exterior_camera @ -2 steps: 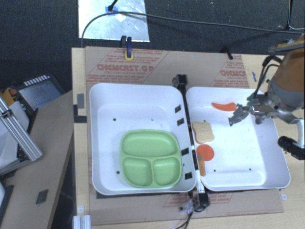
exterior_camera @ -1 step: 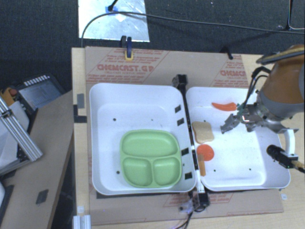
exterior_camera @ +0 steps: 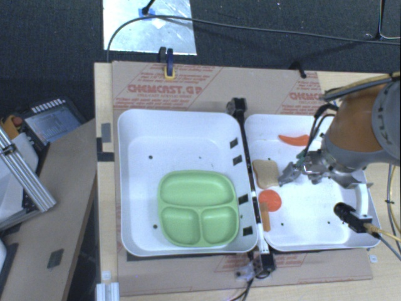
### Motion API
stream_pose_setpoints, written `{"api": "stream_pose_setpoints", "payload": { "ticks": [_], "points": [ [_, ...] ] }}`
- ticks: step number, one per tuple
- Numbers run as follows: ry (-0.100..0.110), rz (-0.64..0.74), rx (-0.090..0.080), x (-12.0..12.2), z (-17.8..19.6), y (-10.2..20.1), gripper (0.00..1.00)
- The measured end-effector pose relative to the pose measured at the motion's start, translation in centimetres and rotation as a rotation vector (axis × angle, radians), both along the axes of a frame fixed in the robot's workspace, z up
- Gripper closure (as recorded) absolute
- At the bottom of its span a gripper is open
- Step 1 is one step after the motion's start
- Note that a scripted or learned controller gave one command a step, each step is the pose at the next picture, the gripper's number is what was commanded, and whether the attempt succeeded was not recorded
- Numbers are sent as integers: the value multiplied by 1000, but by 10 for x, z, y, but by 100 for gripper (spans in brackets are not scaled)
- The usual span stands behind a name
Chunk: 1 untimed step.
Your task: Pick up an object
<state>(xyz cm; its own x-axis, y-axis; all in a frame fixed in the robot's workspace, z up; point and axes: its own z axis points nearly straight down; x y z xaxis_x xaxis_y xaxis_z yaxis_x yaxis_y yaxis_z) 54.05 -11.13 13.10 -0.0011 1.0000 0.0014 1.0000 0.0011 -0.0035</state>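
In the right bin (exterior_camera: 326,234): the jaws (exterior_camera: 289,173) hang low, near the bin's left wall.
Jaws: how far open I cannot tell; nothing shows held between them.
Tan block (exterior_camera: 265,173): just beside the jaws, against the left wall.
Red-orange spatula (exterior_camera: 269,202): below the block, towards the bench's near edge, handle pointing nearward.
Orange piece (exterior_camera: 293,140): near the bin's far wall, apart from the jaws.
Left bin (exterior_camera: 141,143): bears a green divided tray (exterior_camera: 197,207) at its near side.
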Motion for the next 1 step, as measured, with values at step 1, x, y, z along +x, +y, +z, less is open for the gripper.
{"api": "stream_pose_setpoints", "payload": {
  "ticks": [1],
  "points": [
    [-8, -1, -2, 2, -46, 0, 0]
  ]
}}
